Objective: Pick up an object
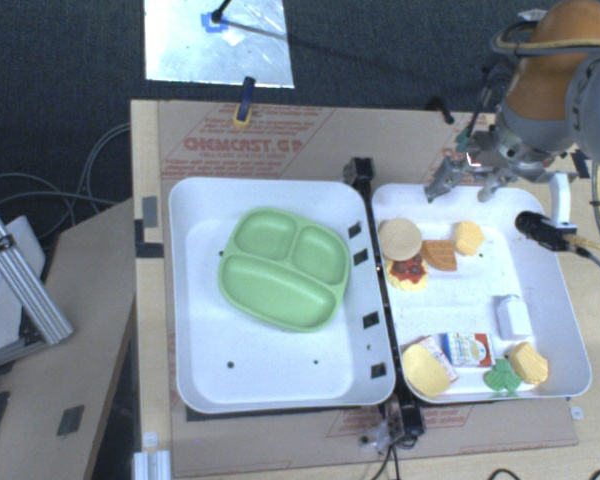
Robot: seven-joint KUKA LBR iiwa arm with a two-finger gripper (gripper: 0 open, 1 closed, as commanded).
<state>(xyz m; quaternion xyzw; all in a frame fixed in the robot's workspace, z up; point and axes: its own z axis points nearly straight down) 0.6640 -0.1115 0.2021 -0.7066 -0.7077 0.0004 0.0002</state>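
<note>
The gripper [461,181] hangs above the far edge of the right bin [560,298], its fingers [438,190] spread apart with nothing between them, though the view is soft there and I judge the gap rather than see it crisply. The likeliest thing to pick is the burger [404,254], which lies in the near-left part of that bin's far half, touching the orange wedge [441,256] on its right, with the yellow cube [469,237] just beyond. It looks like a light plastic toy, stiff and smooth, so it should lift easily but may slip or roll if pinched on the rounded bun; a grip across its flatter sides seems safest, approached from the side away from the wedge. Nearer the front edge lie a white block [513,318], a small carton [463,349], a yellow disc [426,369], a green piece [500,376] and a yellow lump [529,364], crowded together. The left bin [195,268] holds a green divided plate [284,269], well apart from the arm, on the desk [100,268]
</note>
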